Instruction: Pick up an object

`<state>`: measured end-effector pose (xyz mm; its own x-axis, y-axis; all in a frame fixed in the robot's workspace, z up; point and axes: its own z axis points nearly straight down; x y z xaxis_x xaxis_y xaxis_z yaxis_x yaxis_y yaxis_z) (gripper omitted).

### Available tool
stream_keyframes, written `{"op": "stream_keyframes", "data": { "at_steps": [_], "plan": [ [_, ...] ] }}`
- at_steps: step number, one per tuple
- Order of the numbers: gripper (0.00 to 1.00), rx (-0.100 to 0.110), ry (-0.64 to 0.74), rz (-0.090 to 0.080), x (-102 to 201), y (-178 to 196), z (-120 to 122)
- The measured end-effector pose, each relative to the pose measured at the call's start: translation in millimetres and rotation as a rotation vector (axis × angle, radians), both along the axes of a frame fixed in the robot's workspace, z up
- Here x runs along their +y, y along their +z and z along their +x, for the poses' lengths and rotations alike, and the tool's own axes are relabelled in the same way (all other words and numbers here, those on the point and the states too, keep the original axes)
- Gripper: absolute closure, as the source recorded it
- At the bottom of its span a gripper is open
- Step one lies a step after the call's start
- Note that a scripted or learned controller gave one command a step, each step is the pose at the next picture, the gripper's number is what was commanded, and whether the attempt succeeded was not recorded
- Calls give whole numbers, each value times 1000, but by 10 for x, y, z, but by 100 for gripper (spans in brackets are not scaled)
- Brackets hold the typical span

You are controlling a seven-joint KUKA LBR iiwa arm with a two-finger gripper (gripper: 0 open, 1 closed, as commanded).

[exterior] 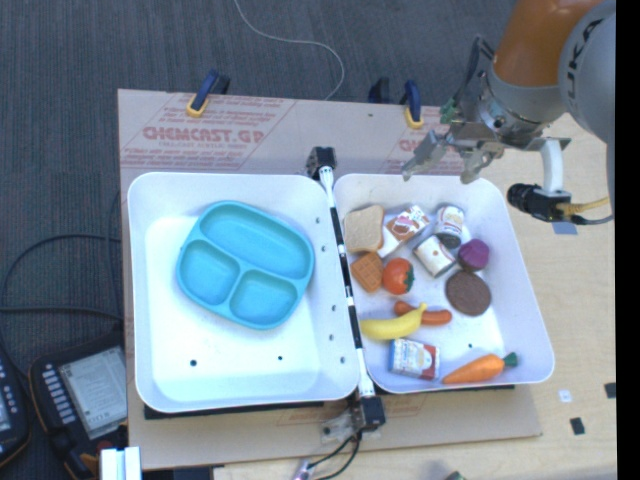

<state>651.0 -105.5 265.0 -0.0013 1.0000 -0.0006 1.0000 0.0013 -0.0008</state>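
From my screen I take the right bin as my reference. The gripper hangs above that bin's far rim, its two fingers spread apart with nothing between them, one fingertip toward the bin's far left corner and the other nearer the middle of the rim. Inside the bin I see a slice of bread at the far left, a waffle piece just in front of it, and a tomato touching the waffle piece. Near the far wall lie a small packet and two little cans, with a purple fruit beside them and a brown round patty in front of that. A banana lies toward the bin's middle, a small carton sits at the near side, and a carrot rests in the near right corner. To the left of this bin, the other bin holds a blue divided plate.
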Motion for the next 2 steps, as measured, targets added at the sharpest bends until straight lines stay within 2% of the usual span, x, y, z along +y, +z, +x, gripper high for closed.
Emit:
{"op": "stream_keyframes", "data": {
  "at_steps": [1, 2],
  "plan": [
    [0, -2, -1, 0, -53, -1539, -473],
    [0, -8, -2, -1, -184, -1771, -1172]
  ]
}}
